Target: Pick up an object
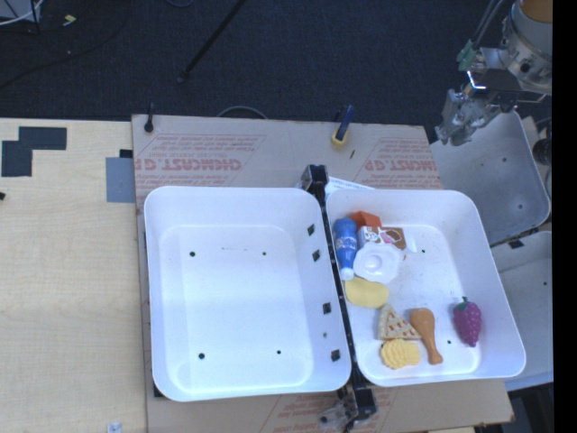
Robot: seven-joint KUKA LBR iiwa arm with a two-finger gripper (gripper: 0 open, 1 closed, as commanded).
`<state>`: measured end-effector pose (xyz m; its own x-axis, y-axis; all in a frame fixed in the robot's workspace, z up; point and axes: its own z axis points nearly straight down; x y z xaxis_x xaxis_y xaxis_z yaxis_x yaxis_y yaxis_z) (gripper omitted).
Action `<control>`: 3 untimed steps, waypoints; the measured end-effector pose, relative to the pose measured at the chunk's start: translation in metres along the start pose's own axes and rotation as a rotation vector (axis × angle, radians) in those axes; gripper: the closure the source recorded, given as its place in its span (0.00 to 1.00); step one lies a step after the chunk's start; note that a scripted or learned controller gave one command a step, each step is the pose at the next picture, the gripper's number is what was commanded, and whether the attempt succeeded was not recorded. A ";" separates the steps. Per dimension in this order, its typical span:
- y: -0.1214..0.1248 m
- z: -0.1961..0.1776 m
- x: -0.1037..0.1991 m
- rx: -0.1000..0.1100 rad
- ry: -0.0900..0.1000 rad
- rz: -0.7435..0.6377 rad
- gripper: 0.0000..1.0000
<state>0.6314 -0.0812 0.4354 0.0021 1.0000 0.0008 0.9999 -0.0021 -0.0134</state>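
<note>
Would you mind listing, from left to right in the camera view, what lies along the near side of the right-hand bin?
Yellow crinkled piece → drumstick → purple grapes. The wedge above the yellow piece overlaps it in the order, so I leave it out.

The arm (530,25) occupies the upper right of the frame, its orange band at the top edge. The gripper (458,120) hangs below the grey wrist, angled toward the lower left, holding nothing visible.
</note>
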 end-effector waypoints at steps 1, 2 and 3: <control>0.003 -0.109 0.021 -0.023 -0.001 -0.004 1.00; -0.002 0.000 -0.008 0.000 0.000 0.001 1.00; -0.004 -0.099 0.002 -0.022 -0.002 -0.003 1.00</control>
